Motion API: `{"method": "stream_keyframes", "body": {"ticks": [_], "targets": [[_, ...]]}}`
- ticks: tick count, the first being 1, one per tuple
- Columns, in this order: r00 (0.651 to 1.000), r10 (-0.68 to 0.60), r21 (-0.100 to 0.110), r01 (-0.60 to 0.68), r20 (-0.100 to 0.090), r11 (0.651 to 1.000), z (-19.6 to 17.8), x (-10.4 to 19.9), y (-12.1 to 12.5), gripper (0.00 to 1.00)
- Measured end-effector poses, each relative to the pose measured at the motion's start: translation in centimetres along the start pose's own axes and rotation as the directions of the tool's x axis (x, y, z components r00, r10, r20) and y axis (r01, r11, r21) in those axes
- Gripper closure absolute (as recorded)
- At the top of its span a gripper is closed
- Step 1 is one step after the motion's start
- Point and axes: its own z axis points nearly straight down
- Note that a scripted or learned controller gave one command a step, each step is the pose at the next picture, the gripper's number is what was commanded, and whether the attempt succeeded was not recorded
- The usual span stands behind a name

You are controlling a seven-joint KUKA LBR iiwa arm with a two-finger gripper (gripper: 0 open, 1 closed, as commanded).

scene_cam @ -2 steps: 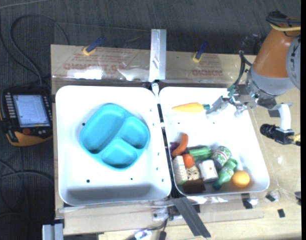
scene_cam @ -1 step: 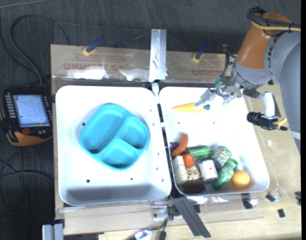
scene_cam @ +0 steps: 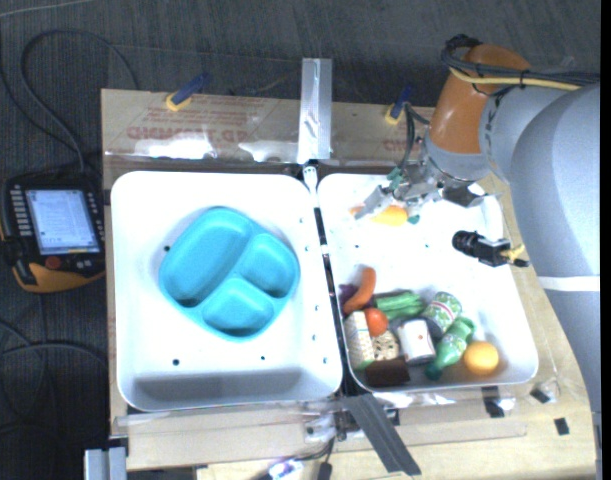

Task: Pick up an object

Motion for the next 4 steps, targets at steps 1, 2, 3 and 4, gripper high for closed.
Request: {"method": "stream_keyframes", "body": {"ticks": [1, 2, 3, 4], "targets": [[1.0, -0.001, 0.007, 0.001, 0.003, 1.0, -0.9, -0.3, -0.1, 1.0], [0.986, 0.166, 0.021, -0.166, -0.007, 0.986, -7.7, 4.7, -1.3, 1.0], [0.993, 0.119, 0.02, -0.119, -0.007, 0.993, -16.8, 5.3, 0.7, 1.0], [0.993, 0.12, 0.021, -0.12, -0.007, 0.993, -16.8, 5.3, 0.7, 0.0]]}}
